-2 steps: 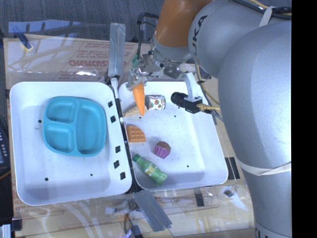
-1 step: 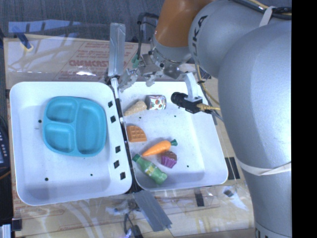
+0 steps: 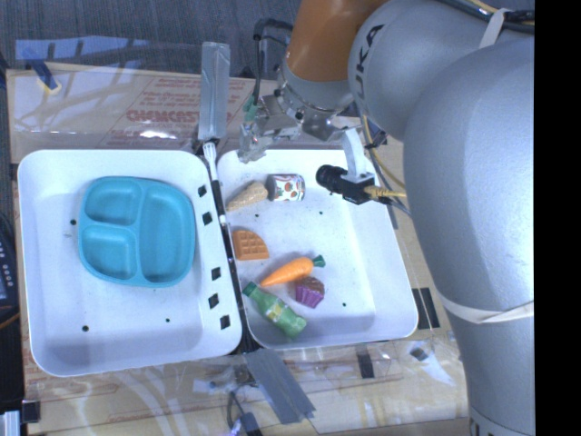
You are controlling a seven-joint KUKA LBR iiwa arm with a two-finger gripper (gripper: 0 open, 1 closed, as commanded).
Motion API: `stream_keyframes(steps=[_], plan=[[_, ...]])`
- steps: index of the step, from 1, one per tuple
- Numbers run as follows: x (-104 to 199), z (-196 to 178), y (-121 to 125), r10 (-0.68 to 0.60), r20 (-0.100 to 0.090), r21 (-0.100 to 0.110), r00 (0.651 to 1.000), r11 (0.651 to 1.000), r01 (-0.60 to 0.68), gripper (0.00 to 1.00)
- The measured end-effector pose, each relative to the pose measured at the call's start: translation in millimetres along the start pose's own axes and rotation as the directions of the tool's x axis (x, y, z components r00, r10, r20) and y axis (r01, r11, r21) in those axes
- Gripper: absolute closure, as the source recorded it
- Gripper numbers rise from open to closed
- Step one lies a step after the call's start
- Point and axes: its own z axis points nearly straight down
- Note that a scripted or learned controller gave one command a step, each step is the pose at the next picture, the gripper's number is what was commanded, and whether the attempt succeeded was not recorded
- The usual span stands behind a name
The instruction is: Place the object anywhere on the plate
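**Gripper over the far edge of the right bin, plate alone in the left**

Right now I see the arm (image 3: 454, 107) reaching in from the right, its orange band (image 3: 331, 25) high in the frame and the gripper (image 3: 263, 139) hanging over the far left corner of the right bin (image 3: 386, 271). From this slanted view I cannot tell whether it is apart or together, and I see nothing clearly caught in it.

Just beside the gripper, on the bin floor, lies a small can with a red and white label (image 3: 286, 187), tipped on its side. Touching or nearly touching its left end is a tan wedge like a piece of bread (image 3: 245, 195), up against the divider between the bins. Below that sits a waffle (image 3: 250, 244), also close to the divider. Further toward me an orange carrot (image 3: 290, 271) lies at a slant, with a purple cupcake-like piece (image 3: 310, 292) right at its lower side. A green bottle (image 3: 275, 310) lies on its side near the front left corner of the same bin. A black fitting (image 3: 343, 183) on the arm hangs over the bin to the right of the can.

The blue plate (image 3: 138, 231), with three compartments, sits in the left bin (image 3: 54, 325), toward its far half, well apart from all of the objects. Which object is the one to move I cannot say; all of them lie in the right bin.
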Motion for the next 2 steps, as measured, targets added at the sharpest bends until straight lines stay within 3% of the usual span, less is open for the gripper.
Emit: stream_keyframes(steps=[1,2], plan=[[-92,-24,-21,-0.258,0.006,-0.008,0.966,0.966,0.258,1.0],[56,15,12,-0.364,0.002,-0.005,0.932,0.932,0.364,1.0]])
